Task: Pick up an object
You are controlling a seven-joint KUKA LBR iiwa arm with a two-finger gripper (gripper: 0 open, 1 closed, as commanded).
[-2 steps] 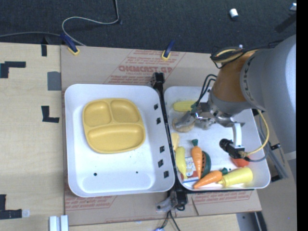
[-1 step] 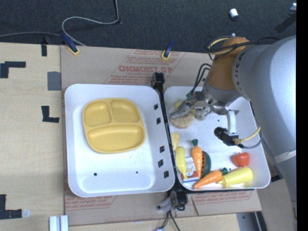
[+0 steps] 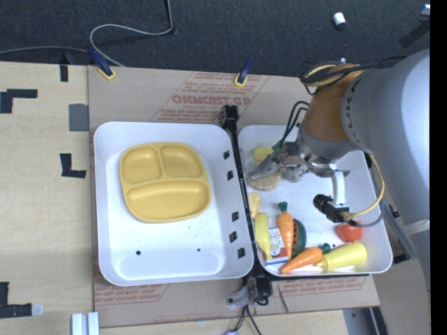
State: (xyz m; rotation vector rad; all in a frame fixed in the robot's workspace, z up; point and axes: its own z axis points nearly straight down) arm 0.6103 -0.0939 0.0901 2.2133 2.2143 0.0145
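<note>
Toys crowd the right bin (image 3: 374, 180), mostly along its left wall and near edge.
Two carrots: one (image 3: 286, 229) upright along the bin's depth, one (image 3: 302, 259) lying slantwise beside a yellow bottle (image 3: 346, 256). Gripper (image 3: 274, 160) sits low over a beige piece (image 3: 265, 180); finger state unclear. Left bin (image 3: 112, 208) holds a yellow tray (image 3: 165, 181). Cardboard (image 3: 202, 102) reads "CHEMCAST".

You look down at a slant from one fixed camera above the bench, far enough back to take in both the left bin (image 3: 112, 187) and the right bin (image 3: 370, 187), with the arm (image 3: 391, 110) reaching in from your right.
</note>
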